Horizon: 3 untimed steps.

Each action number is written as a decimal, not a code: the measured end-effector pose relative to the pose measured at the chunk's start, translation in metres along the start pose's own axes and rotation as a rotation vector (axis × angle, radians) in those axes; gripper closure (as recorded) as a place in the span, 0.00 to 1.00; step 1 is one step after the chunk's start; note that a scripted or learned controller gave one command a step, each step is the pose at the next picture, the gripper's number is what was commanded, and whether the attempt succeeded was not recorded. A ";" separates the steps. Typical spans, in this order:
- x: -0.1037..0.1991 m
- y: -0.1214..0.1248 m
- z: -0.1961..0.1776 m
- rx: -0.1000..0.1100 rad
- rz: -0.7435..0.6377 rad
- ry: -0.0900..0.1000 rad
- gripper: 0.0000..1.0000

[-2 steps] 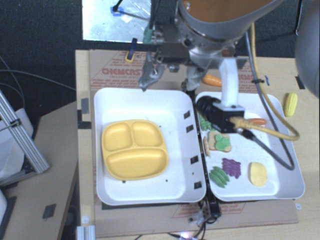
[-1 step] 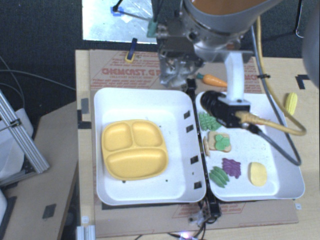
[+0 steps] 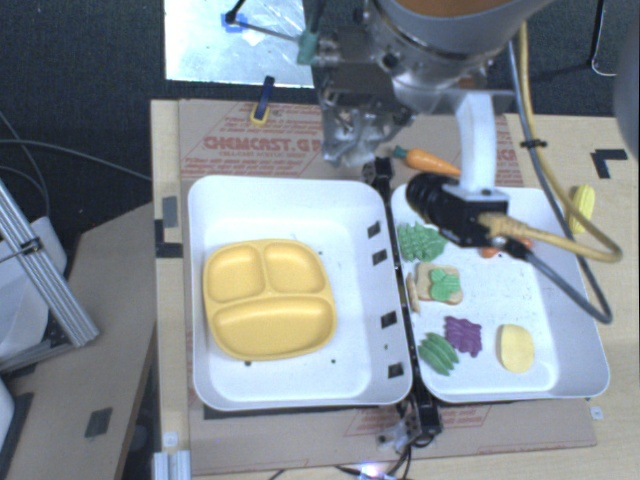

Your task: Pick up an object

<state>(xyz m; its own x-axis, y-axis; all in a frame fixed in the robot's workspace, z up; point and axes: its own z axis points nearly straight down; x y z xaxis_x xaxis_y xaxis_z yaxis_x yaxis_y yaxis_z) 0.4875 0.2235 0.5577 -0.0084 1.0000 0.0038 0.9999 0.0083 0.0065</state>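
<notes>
1. Your arm (image 3: pixel 470 8) fills the top of the view, its orange band showing. It hangs above the far edge of the bins, which suggests it has not committed to any one object.
2. The tabletop (image 3: pixel 120 268) carries a cardboard sheet (image 3: pixel 250 133), and the two white bins sit on it side by side.
3. The left bin (image 3: pixel 250 203) holds a yellow divided plate (image 3: pixel 268 298) lying flat near its middle. It is broad and shallow, so I judge it a poor thing to pinch.
4. The right bin (image 3: pixel 575 363) holds the likely targets, all small toy foods lying apart from one another:
   - a green leafy piece (image 3: pixel 418 240) near the far-left corner
   - a sandwich-like piece (image 3: pixel 438 285) just below it
   - a purple grape bunch (image 3: pixel 462 334)
   - a green pod piece (image 3: pixel 438 352) beside the grapes
   - a pale yellow piece (image 3: pixel 516 348) towards the right
5. An orange carrot (image 3: pixel 432 161) lies on the cardboard just beyond the right bin, partly under the arm.
6. A black camera-like unit (image 3: pixel 450 211) with a yellow cable (image 3: pixel 560 243) hangs over the right bin's far end.
7. The gripper (image 3: pixel 350 138) sits above the far rims, where the bins meet. You cannot tell from here how it is set, and nothing shows in its grasp.
</notes>
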 end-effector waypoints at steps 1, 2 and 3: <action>0.000 0.000 -0.011 -0.002 -0.002 0.001 1.00; -0.101 -0.003 0.106 0.016 0.018 -0.009 1.00; -0.095 -0.002 0.088 0.001 0.003 -0.002 1.00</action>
<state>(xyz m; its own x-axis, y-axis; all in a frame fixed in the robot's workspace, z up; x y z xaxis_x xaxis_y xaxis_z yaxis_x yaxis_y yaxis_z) 0.4873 0.1292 0.4693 -0.0050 1.0000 0.0016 1.0000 0.0050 0.0050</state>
